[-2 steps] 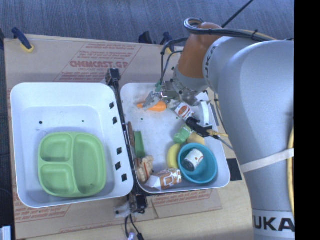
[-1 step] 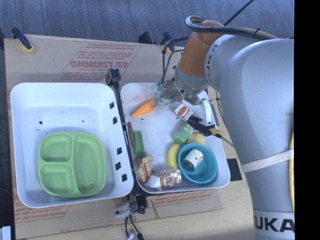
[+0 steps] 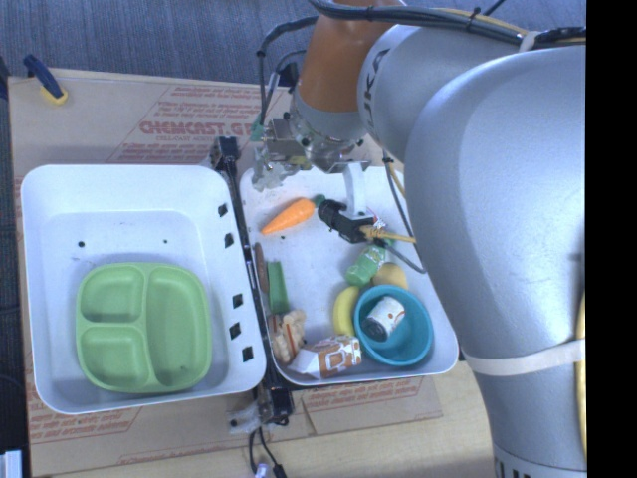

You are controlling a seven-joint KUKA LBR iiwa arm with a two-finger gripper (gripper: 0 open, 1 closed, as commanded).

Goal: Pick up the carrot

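Note:
The orange carrot [image 3: 289,215] lies on its side in the right bin [image 3: 304,267], near the back left corner, its green top pointing right. My gripper [image 3: 267,172] hangs just above and behind the carrot's pointed left end, over the bin's back left corner. Nothing shows in its grasp, and the carrot rests on the bin floor.
The right bin also holds a blue bowl [image 3: 398,332] with a white item inside, a yellow fruit [image 3: 345,310], a green bottle [image 3: 365,264], a green stick [image 3: 276,287], a small carton [image 3: 333,357] and a bread-like piece [image 3: 289,335]. A green divided plate [image 3: 144,327] lies in the left bin [image 3: 60,217].

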